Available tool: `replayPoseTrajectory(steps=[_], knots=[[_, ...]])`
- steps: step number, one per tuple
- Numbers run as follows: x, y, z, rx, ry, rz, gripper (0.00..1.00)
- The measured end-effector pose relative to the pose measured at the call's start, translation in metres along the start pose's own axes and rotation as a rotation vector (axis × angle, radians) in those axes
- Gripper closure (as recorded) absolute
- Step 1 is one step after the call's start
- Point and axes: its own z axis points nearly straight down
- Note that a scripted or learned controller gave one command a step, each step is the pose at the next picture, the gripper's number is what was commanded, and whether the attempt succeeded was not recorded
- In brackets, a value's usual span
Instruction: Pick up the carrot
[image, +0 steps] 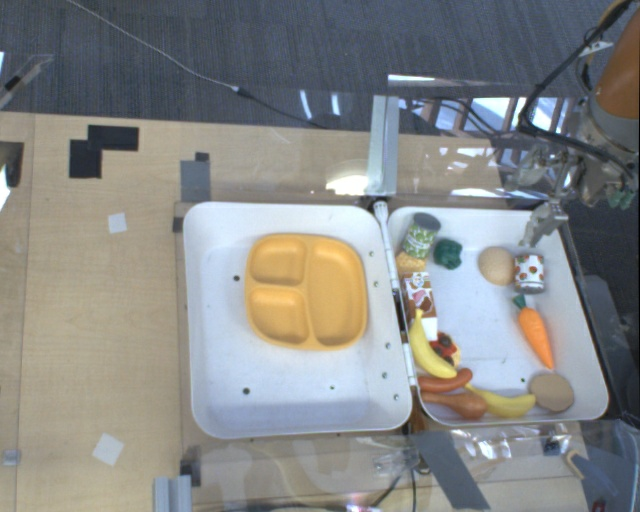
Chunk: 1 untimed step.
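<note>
Carrot (536, 335) at four o'clock in your right bin (590, 330) looks light, stiff and smooth; grip its thick middle crosswise, claw (543, 222) state unreadable.

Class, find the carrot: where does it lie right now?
The carrot lies in the right bin, near its right wall, just below the small red-and-white can and above the brown potato.

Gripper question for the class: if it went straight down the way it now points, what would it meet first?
Probably the small red-and-white can, just below the gripper; the carrot lies farther along. Depth is unclear.
</note>
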Motion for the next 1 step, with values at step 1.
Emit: replayPoseTrajectory(steps=[1], knots=[[0.0823, -0.0365, 0.0904, 0.000, 0.009, 0.094, 0.00]])
